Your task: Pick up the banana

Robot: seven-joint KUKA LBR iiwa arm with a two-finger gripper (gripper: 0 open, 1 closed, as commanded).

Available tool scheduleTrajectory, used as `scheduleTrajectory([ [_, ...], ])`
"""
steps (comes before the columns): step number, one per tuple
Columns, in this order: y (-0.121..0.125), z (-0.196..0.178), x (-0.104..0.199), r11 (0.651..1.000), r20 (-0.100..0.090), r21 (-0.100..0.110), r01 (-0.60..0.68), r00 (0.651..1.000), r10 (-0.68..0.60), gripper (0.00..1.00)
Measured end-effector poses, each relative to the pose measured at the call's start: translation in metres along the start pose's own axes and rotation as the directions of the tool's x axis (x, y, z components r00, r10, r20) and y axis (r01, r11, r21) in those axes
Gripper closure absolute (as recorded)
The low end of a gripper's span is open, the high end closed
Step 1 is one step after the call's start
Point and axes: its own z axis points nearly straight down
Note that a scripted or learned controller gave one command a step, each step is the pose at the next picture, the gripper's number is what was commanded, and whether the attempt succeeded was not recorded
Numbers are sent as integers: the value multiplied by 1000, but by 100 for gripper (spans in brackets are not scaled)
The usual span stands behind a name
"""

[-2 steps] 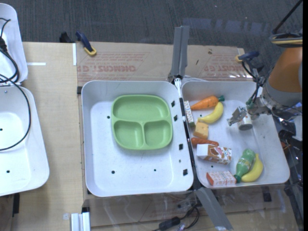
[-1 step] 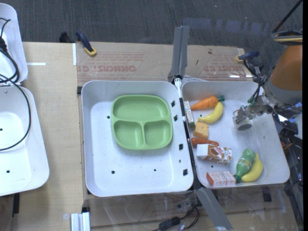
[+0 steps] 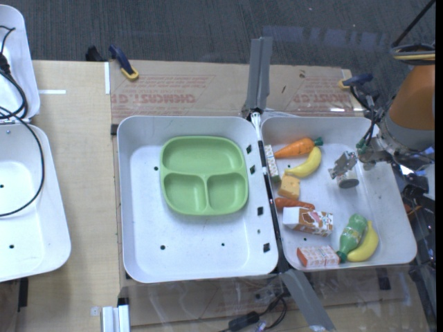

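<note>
Nearest the lens, at the right bin's (image 3: 387, 258) front edge: a small orange-red carton (image 3: 318, 256), and beside it a second banana (image 3: 367, 244) lying against a green bottle (image 3: 351, 231) in the front right corner.

Two bananas in that bin. The other banana (image 3: 308, 163) lies toward the back left, curved, tip pointing up-right, just below a carrot (image 3: 297, 147) with a green top. A yellow cheese wedge (image 3: 290, 187) sits just in front of it. Below the wedge, an orange-red piece (image 3: 293, 203), then a white-and-orange carton (image 3: 309, 220) on its side. A thin box (image 3: 270, 162) lies along the bin's left wall.

Claw (image 3: 344, 168) hovers over the bin's back right part, well apart from both bananas, nothing between the fingers. Cannot tell whether the fingers are apart or together; shape too small and cluttered. Grey arm with orange band (image 3: 415, 102) enters at right.

Left bin (image 3: 138, 185) holds a green divided tray (image 3: 205, 175), three compartments, set toward the back.

Counter (image 3: 76, 102) is tan board with reversed red print at the back. A blue-handled clamp (image 3: 123, 62) grips its back left edge. White bins with black cable (image 3: 21, 185) at far left.
</note>
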Motion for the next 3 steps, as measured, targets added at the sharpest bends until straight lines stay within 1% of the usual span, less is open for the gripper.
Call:
scheduleTrajectory([
  [1, 61, 24, 73, 995, -2, 2, -98, 995, 98, 0],
  [2, 70, 24, 38, 999, 0, 3, -35, 999, 35, 0],
  [3, 69, 16, 38, 999, 0, 9, -32, 999, 32, 100],
])
